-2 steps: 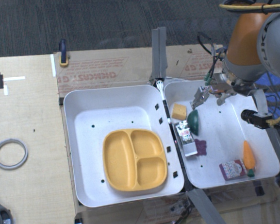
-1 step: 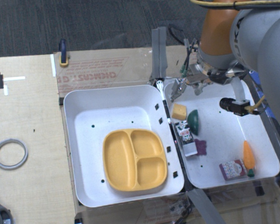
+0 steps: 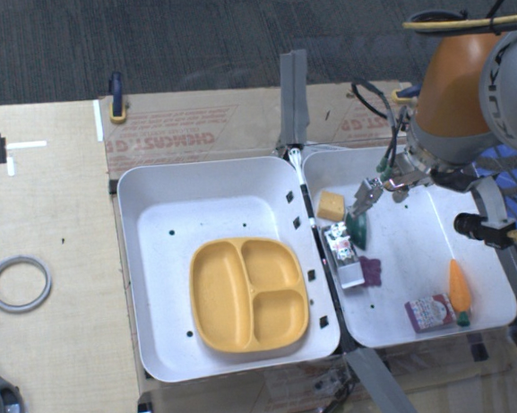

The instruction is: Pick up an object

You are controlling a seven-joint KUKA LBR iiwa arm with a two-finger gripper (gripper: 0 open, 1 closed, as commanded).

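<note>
The gripper [image 3: 363, 203] hangs low over the right bin [image 3: 430, 321], its tip just above a small green object [image 3: 359, 230]; whether it is open or closed cannot be told, and nothing visibly sits in it. The green object looks light and probably soft, best pinched across its middle. A yellow block [image 3: 331, 206], a silver packet [image 3: 343, 255] and a purple piece [image 3: 371, 270] crowd close beside it. A carrot [image 3: 459, 285] lies well apart. The left bin [image 3: 154, 246] holds a divided yellow plate [image 3: 248, 294].
</note>
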